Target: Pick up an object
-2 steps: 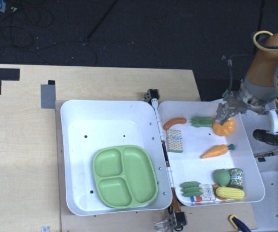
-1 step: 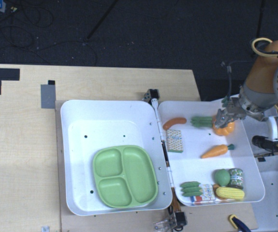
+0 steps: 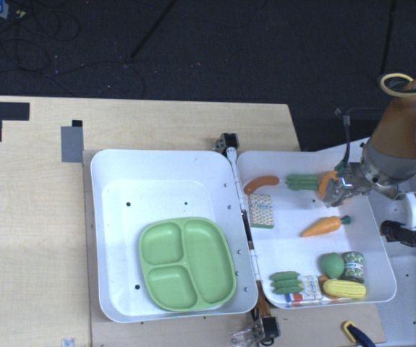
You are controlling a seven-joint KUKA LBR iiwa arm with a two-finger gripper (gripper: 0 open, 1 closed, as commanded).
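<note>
The camera is looking down at a slant on 2 white bins sitting side by side, and the arm (image 3: 399, 132) is reaching in from the right over the right bin (image 3: 381, 266). The gripper (image 3: 336, 188) is hanging low at the bin's upper right part, and whether it is open or closed cannot be told from here; nothing is visibly in its grasp.

Just to the left of the gripper, almost touching it, a green bean pod (image 3: 302, 182) is lying with its long axis running left to right, pointing straight at the gripper. An orange piece (image 3: 326, 180) is sitting right against the gripper's upper side, too blurred to name. Below the gripper and a little left, a carrot (image 3: 323, 225) is lying near it, tilted, with its green stem end toward the right. Further left a sausage (image 3: 261, 183) is curving beside the bin's hinge edge, and a small checked packet (image 3: 261, 211) is resting under it.

Well below the gripper, along the bin's lower wall, a round green fruit (image 3: 331, 264), a corn cob (image 3: 344, 289) and 2 more green pods (image 3: 286, 280) are crowding together.

The left bin (image 3: 106, 194) is holding a green divided plate (image 3: 187, 263), well apart from the gripper.

The bean pod looks like the nearest candidate, so a short shift left is probably what the grasp is calling for.
</note>
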